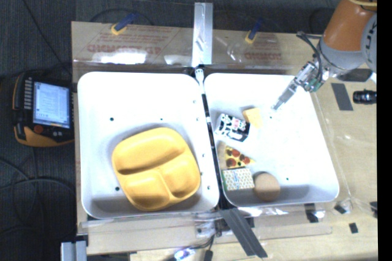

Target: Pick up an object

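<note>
Bins side by side on the bench: left bin (98, 131) holds a yellow tray (156, 166), three-part, lying flat toward the front middle. Right bin (306, 149) holds the small stuff, all crowded along its left wall. Arm (349, 27) comes in from the right, orange band up top, wrist angled down and left over the right bin's back right corner.

Gripper (277, 104) points down-left, tip hanging over bare bin floor in the back half. Fingers look drawn together into one thin point, but they are small and blurred, so I cannot tell whether the jaws are apart or together. Nothing visible between them.

Candidates, big to small: brown lump (266, 185) at the front, rounded; patterned card (237, 179) touching it on the left; pizza toy (236, 158) just behind the card; black-white box (233, 126) against the divider; yellow block (251, 116) just right of that box, touching or almost touching it.

Key relation: the yellow block is nearest, lying just left of and slightly toward the front from the tip, roughly along the line the gripper already points. Block is near square, so no clear long axis; its edges sit slightly skewed to the bin walls. The box crowds its left side, so my guess is that closing across the free front-back faces is safer. All the other items lie farther toward the front left.
</note>
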You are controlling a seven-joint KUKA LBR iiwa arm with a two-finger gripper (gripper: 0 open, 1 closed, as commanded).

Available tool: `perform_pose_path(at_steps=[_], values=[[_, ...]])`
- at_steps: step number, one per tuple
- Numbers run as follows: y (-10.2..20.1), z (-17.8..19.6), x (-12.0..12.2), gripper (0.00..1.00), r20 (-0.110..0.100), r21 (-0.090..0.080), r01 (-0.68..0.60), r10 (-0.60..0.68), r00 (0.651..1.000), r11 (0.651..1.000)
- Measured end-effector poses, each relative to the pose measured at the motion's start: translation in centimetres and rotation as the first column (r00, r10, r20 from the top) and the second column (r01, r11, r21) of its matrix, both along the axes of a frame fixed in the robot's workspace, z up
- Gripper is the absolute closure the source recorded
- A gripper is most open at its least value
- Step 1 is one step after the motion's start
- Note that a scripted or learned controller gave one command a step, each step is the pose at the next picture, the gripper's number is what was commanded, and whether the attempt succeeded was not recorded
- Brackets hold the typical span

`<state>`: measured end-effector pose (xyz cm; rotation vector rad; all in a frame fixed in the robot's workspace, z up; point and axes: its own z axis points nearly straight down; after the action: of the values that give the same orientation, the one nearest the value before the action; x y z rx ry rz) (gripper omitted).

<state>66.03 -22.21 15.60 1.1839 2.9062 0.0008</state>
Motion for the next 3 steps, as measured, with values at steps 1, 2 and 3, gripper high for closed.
perform_pose_path(at_steps=[1, 2, 3], values=[[-0.1, 5.7, -1.9, 0.00, -0.003, -0.002, -0.175, 0.175, 0.985, 0.985], [7.4, 4.0, -0.3, 0.00, -0.003, 0.000, -0.337, 0.337, 0.941, 0.941], [7.3, 4.7, -0.8, 0.00, -0.002, 0.002, -0.054, 0.054, 0.999, 0.999]])
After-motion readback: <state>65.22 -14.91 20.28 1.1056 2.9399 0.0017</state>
